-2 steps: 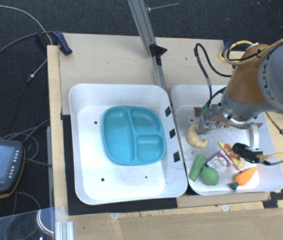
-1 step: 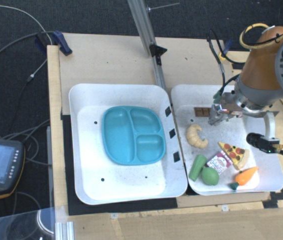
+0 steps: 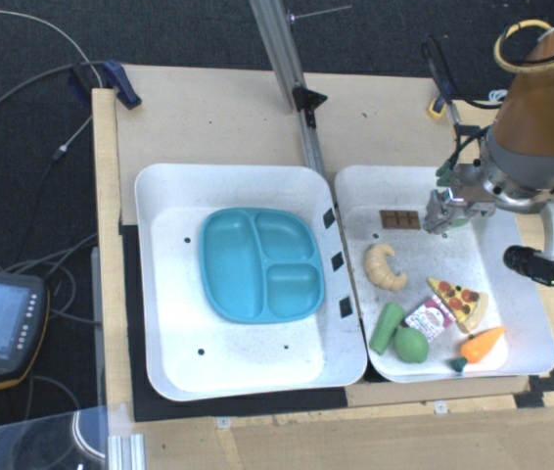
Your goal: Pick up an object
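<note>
The hand (image 3: pixel 440 213) hangs low in the right bin (image 3: pixel 512 262), right of centre frame; whether it is clenched I cannot tell. Just left lies a chocolate bar (image 3: pixel 400 220). Below — croissant (image 3: pixel 386 265), pizza slice (image 3: pixel 458 302), carrot (image 3: pixel 480 346). The left bin (image 3: pixel 160 262) holds a blue tray (image 3: pixel 260 263).

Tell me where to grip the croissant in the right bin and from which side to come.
Grip the croissant across its thick middle, coming straight down from above. It lies flat and curved, apart from the chocolate bar and green pieces, so the fingers likely fit on both sides.
</note>
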`<state>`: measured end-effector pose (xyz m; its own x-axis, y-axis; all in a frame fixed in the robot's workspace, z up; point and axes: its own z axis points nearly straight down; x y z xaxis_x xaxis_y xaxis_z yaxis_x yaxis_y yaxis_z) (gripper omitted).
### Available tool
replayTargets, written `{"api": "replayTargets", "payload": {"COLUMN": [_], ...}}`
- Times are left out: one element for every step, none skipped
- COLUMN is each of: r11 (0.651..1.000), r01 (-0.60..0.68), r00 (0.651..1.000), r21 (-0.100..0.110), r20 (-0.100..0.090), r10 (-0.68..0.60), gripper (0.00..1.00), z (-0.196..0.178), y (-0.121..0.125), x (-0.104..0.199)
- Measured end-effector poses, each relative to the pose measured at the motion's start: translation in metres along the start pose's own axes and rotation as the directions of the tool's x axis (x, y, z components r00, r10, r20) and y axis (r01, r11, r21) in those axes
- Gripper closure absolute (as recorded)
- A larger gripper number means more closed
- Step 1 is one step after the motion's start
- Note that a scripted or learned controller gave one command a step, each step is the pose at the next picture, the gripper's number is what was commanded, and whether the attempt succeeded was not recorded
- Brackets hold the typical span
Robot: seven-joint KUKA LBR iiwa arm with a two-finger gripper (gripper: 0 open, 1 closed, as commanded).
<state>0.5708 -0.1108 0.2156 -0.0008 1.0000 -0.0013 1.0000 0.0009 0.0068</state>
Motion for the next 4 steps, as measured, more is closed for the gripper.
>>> {"api": "replayTargets", "payload": {"r11": [1.000, 1.000, 1.000, 1.000], "r01": [0.001, 0.006, 0.005, 0.006], "r00": [1.000, 1.000, 1.000, 1.000], "r21": [0.002, 0.009, 0.010, 0.005], "r20": [-0.001, -0.004, -0.004, -0.004], "r10": [-0.001, -0.006, -0.005, -0.006], "gripper": [1.00, 1.00, 1.00, 1.00], "z": [-0.025, -0.015, -0.009, -0.022], "y": [0.001, 0.009, 0.002, 0.001], "x": [0.000, 0.056, 0.112, 0.167]}}
